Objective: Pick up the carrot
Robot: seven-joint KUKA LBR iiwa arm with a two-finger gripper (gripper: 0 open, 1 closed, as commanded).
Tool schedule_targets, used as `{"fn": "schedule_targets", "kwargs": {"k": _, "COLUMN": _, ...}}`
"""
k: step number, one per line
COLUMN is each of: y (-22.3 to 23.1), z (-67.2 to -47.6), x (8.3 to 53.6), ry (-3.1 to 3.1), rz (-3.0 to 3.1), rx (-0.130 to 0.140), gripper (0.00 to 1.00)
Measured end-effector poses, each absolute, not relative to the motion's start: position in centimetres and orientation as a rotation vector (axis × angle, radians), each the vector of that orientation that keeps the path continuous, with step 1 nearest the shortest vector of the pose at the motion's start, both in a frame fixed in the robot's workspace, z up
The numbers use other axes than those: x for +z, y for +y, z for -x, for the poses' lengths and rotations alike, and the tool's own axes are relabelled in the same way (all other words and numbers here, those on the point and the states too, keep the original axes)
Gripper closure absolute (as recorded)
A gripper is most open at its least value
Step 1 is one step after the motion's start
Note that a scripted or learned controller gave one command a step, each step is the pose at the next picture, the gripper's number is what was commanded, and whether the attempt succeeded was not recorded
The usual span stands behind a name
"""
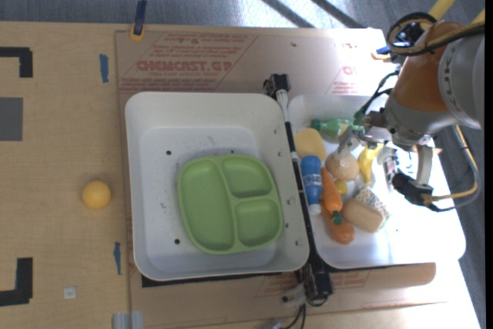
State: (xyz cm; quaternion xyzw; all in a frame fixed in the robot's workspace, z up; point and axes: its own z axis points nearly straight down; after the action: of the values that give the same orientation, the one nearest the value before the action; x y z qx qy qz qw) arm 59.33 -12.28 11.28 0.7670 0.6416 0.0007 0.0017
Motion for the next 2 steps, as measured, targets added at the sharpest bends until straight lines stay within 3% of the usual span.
{"fn": "schedule_targets", "kwargs": {"k": 1, "y": -10.4, "z": -54.1, "x": 9.5, "ry": 1.923, "rz": -2.467, "rx": 0.022, "gripper": 0.0}}
{"fn": "schedule_targets", "kwargs": {"k": 2, "y": -14.3, "z": -57.1, "x": 9.4, "ry": 1.898, "rz": -2.492, "rx": 0.024, "gripper": 0.0}}
